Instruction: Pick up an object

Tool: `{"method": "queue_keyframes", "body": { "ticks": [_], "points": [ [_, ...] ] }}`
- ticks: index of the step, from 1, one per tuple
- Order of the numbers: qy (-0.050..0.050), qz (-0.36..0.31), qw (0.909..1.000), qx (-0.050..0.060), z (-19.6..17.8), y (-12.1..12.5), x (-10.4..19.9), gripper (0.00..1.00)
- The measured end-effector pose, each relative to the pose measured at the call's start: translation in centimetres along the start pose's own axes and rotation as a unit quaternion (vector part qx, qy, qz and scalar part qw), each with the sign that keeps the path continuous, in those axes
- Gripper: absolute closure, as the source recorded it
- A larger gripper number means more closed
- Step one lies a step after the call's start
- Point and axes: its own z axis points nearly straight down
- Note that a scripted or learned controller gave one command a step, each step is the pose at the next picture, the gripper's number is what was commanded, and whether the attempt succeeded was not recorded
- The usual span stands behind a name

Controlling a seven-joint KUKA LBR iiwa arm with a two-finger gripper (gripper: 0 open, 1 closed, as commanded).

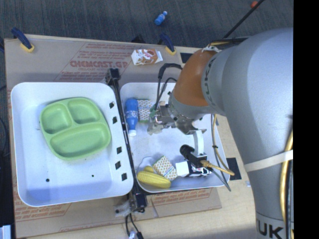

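Bottle (131,114), blue, small and likely light but slick, is seen lying along the right bin's (219,180) left wall, best gripped across its middle, while the pincer's (155,121) state cannot be told.

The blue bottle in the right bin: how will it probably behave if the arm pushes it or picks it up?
The blue bottle lies on its side along the right bin's left wall, so a sideways push would probably roll it. Its rounded, smooth-looking body may slip in a grasp. It looks like small plastic, so probably light.
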Motion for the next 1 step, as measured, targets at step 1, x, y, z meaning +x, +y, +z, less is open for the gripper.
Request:
{"method": "queue_keyframes", "body": {
  "ticks": [1],
  "points": [
    [0.0, -0.001, 1.0, -0.002, -7.91, -8.71, 6.11, 1.0]
  ]
}}
